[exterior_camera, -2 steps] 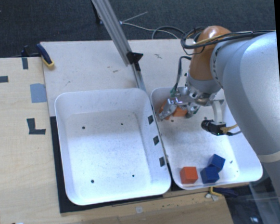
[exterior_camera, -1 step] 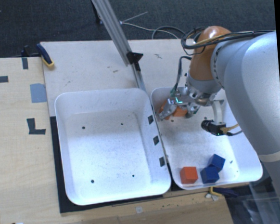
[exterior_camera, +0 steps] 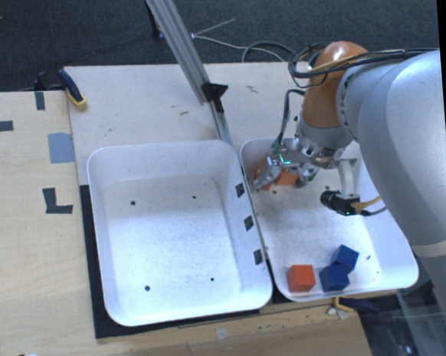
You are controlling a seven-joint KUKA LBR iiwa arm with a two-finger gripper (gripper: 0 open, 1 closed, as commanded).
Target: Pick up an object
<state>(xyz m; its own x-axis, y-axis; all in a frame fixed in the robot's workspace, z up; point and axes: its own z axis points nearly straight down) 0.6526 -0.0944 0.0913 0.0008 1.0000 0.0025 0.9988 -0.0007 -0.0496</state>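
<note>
Orange object [exterior_camera: 283, 178] shows beside the gripper [exterior_camera: 273, 175] at the right bin's [exterior_camera: 384, 276] far left corner; we cannot tell its grip state, and we judge the close wall could block a clean grasp.

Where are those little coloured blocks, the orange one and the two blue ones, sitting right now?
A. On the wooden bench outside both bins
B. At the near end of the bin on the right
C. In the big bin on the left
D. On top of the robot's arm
B: the orange block and the two blue blocks lie together at the near end of the right bin, below the pincer.
</note>
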